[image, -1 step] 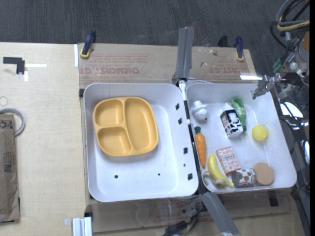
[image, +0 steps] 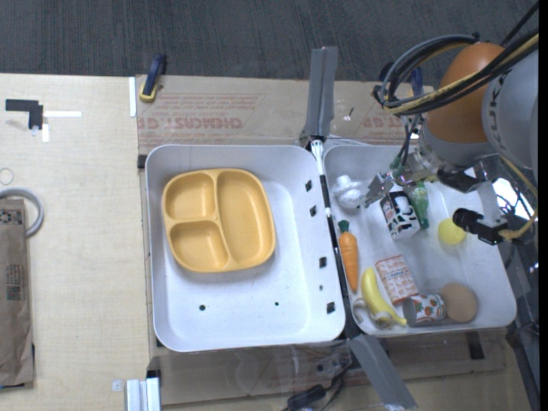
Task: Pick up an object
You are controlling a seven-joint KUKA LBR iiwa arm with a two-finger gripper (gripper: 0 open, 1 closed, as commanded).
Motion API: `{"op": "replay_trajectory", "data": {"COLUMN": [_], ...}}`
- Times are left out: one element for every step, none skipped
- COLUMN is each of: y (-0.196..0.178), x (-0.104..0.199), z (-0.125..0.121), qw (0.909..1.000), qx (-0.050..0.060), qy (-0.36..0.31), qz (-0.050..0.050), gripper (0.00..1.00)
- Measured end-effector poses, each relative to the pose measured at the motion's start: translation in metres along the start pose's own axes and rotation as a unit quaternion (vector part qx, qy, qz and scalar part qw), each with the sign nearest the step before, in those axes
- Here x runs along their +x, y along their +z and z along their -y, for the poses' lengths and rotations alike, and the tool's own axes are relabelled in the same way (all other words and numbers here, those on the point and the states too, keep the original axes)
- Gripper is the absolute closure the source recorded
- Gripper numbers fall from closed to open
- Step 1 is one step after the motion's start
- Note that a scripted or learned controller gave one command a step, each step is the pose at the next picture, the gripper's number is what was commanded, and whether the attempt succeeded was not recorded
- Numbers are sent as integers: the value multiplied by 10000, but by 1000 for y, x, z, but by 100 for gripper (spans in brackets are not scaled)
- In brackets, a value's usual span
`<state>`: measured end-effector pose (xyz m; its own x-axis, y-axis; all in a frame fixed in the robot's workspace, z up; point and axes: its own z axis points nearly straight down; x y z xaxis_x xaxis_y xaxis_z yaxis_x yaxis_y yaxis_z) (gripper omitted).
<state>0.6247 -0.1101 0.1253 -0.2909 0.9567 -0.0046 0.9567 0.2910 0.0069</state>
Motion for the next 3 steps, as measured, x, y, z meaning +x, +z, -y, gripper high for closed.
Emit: {"op": "replay_trajectory", "data": {"y": [33,24,-104], "x": [-19,-21,81], "z": [34,34,56], "qw": [9999,10000,9946], "qx": [37,28,36], "qy": [-99,-78,-1035], "qz": [-16,-8,-22], "gripper": [0,100,100]}}
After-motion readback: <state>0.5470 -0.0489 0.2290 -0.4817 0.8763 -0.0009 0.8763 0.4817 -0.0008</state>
